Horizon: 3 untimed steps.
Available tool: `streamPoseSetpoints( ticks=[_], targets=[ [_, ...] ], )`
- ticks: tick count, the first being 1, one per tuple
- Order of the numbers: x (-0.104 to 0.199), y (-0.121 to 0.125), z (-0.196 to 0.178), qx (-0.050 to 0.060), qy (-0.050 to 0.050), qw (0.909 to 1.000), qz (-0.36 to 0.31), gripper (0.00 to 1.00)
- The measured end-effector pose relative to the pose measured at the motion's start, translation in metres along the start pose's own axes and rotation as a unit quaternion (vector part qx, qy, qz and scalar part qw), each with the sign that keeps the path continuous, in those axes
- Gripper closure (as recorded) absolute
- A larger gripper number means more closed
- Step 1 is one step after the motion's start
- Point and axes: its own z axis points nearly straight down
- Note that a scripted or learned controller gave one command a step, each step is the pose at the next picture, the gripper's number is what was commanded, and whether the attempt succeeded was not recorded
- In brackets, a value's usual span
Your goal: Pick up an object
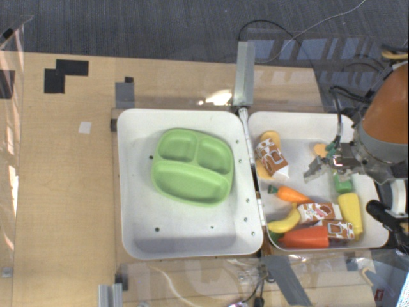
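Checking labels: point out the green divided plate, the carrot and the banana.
green divided plate (192,166): camera view, on its large front compartment.
carrot (293,195): camera view, mid orange body.
banana (285,222): camera view, middle of its curve.

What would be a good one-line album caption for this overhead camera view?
Robot arm's gripper hovers over a white bin of toy food, beside a bin holding a green divided plate.
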Motion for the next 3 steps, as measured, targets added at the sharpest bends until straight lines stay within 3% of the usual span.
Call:
streamPoseSetpoints(
  ticks=[1, 2, 3],
  targets=[
    [0.034, -0.017, 0.113, -0.006, 0.000, 0.9997, 0.025, 0.00],
    [0.034, -0.014, 0.101, -0.010, 0.000, 0.9997, 0.025, 1.00],
    [0.103, 0.062, 0.018, 0.000, 0.000, 0.9999, -0.016, 1.00]
  ],
)
